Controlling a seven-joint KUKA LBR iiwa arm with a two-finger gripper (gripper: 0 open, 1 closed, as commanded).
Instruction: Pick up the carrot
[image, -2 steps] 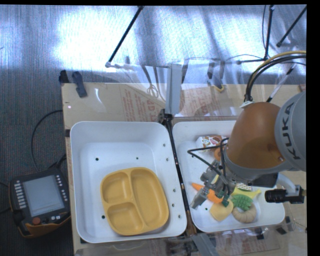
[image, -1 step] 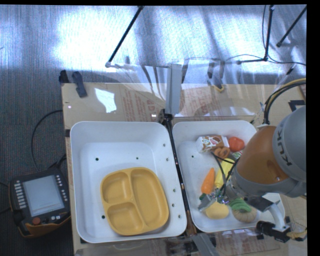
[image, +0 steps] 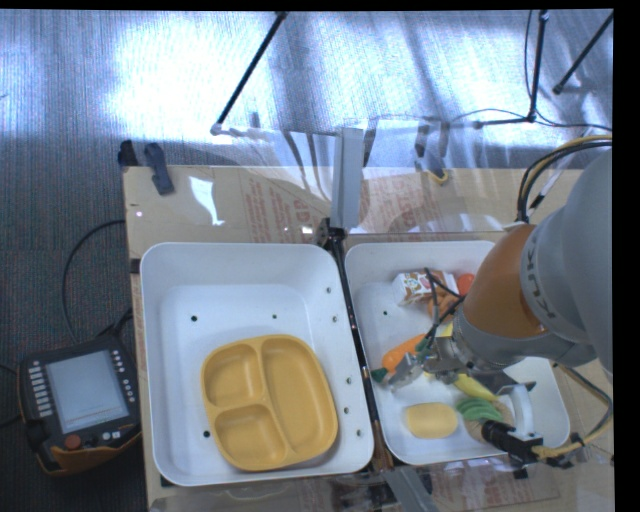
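Wooden bench (image: 250, 205) with two white bins, left bin (image: 170, 300) beside right bin (image: 375, 262).

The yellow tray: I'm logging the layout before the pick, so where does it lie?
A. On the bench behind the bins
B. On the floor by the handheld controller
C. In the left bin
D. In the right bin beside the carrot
C: the yellow tray lies flat inside the left bin, while the carrot is in the right bin.

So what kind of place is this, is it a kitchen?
Probably not a kitchen; it looks like a robot lab. A big grey and orange robot arm reaches over white bins holding what look like toy foods such as a carrot, and a control tablet lies on the carpet.
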